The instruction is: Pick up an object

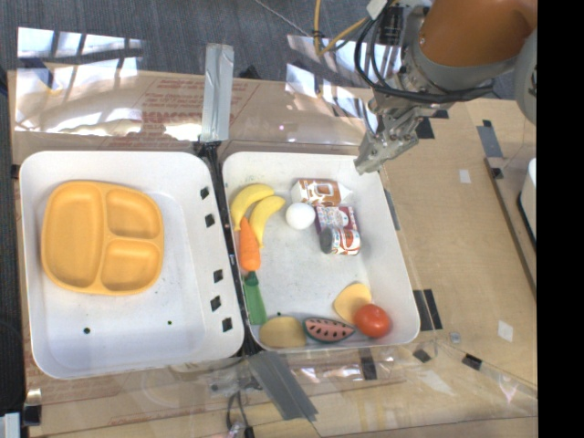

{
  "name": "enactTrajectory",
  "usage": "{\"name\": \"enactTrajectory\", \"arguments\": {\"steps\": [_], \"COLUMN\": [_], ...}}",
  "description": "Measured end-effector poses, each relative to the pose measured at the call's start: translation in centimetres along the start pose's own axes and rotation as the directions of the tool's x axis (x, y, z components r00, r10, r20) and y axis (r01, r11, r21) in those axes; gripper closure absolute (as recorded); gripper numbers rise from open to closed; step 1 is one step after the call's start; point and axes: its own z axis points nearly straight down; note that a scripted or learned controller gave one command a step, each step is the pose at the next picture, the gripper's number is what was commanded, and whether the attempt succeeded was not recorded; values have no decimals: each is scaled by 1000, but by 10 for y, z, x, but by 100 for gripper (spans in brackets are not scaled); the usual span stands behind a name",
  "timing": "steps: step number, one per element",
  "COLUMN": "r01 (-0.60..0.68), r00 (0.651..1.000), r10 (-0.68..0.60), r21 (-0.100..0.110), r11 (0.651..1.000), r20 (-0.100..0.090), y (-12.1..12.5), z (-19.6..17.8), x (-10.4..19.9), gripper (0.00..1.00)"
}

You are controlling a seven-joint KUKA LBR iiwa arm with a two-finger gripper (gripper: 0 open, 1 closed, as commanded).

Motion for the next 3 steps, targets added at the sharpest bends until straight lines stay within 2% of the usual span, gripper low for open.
{"name": "enactTrajectory", "arguments": {"steps": [1, 2, 3], "r01": [110, 241, 739], "r00": [994, 970, 674], "r10": [-110, -241, -739], "r21": [-7, -15, -5], "r11": [994, 970, 674], "r20": [3, 9, 6], "y": [-2, 46, 64], "z": [-7, 160, 166], "x": [-58, 12, 20], "gripper": [100, 100, 100]}}
